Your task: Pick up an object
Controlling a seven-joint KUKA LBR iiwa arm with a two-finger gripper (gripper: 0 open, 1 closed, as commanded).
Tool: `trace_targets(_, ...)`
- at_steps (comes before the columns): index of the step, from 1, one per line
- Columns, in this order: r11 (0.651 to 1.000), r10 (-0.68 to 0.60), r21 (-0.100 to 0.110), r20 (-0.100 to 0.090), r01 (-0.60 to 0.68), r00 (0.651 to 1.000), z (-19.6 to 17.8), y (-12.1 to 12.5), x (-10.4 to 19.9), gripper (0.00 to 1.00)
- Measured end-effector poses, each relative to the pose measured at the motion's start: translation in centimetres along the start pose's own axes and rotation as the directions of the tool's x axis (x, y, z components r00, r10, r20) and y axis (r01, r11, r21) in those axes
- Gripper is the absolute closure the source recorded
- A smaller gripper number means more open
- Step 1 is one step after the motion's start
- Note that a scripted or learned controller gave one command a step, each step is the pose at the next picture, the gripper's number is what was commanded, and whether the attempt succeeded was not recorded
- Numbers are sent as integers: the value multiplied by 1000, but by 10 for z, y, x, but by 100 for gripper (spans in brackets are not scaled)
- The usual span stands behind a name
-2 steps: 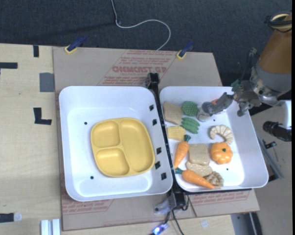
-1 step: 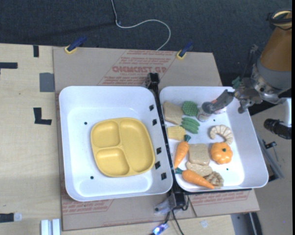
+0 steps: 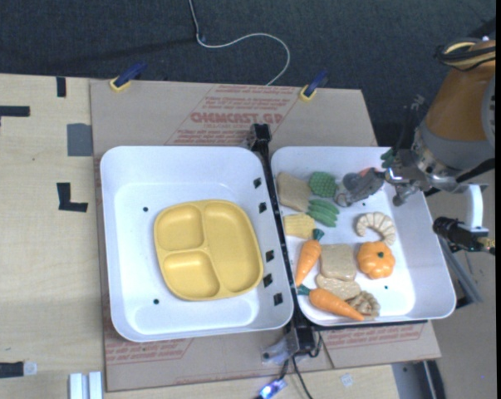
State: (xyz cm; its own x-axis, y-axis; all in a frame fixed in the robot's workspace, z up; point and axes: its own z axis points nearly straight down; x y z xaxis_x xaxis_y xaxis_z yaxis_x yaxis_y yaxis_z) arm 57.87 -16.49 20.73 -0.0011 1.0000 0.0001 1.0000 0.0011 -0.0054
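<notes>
nearest, the pale wooden bench (image 3: 34, 256) carries a brown cardboard sheet (image 3: 233, 115) with red print, and on it two shallow white plastic bins sit side by side, touching. the left bin (image 3: 125, 223) holds a smooth yellow tray (image 3: 207, 249) with three rounded compartments. the right bin (image 3: 429, 281) holds toy food: two orange carrots (image 3: 337, 304) (image 3: 306, 260), an orange pumpkin (image 3: 375, 259) with a green stem, a tan bread slice (image 3: 338, 262), a curled pale shrimp (image 3: 376, 224), a yellow corn piece (image 3: 297, 225), green pea pods (image 3: 323, 212) and a bumpy green piece (image 3: 321, 183). the grey pincer (image 3: 356, 189) sits low at that bin's far right, above the shrimp; whether it grasps anything, i cannot tell. beyond lies dark carpet (image 3: 84, 15) with a white cable (image 3: 242, 40).
</notes>
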Motion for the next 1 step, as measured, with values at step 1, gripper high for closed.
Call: trace_targets(1,1000,1,3,-1,-1,1000,64,-5,-2,0)
